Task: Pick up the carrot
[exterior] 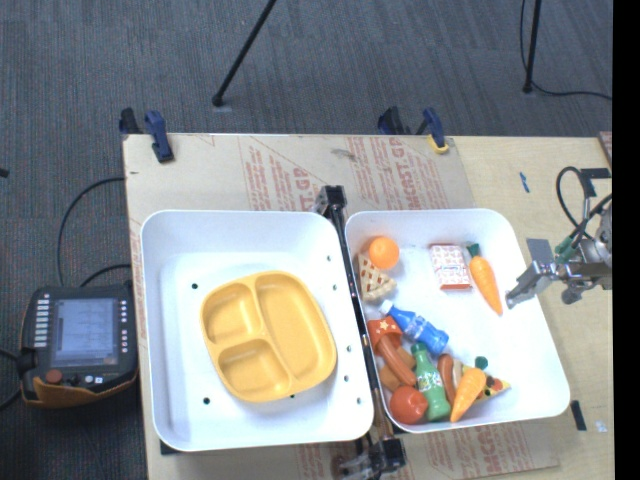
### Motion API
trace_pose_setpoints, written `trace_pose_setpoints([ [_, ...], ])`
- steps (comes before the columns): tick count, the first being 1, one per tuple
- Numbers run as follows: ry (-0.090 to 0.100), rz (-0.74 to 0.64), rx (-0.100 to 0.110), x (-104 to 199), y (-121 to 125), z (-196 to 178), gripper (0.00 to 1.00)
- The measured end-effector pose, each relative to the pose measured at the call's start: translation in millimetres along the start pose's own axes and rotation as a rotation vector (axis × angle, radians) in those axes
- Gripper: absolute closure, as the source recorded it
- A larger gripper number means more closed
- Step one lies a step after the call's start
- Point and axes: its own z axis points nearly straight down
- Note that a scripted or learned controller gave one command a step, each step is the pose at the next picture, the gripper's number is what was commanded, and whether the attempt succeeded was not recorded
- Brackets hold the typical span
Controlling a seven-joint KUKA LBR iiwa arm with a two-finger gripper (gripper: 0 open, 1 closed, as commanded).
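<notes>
Carrot (485, 281) pickup is not yet done: it lies in the right bin (545, 363) near the right wall, beside a small red-and-white box (451, 266). Gripper (528, 286) sits at that bin's right rim, just beside the carrot, holding nothing; its opening cannot be determined. Approach, grasp and lift remain.

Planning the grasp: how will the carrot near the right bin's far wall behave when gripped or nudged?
The carrot looks like a stiff, glossy plastic toy, so probably light and somewhat slippery. Its tapered, rounded body may roll or pivot if nudged. It lies apart from the red-and-white packet, so a push should meet little.
</notes>
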Motion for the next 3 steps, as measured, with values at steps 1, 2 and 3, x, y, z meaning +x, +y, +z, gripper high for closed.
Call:
trace_pose_setpoints([
  [1, 0.001, 0.085, 0.003, 4, 135, 129, 0.00],
  [2, 0.007, 0.149, -0.005, -11, 128, 177, 0.00],
  [3, -0.004, 0.145, -0.015, -15, 130, 165, 1.00],
])
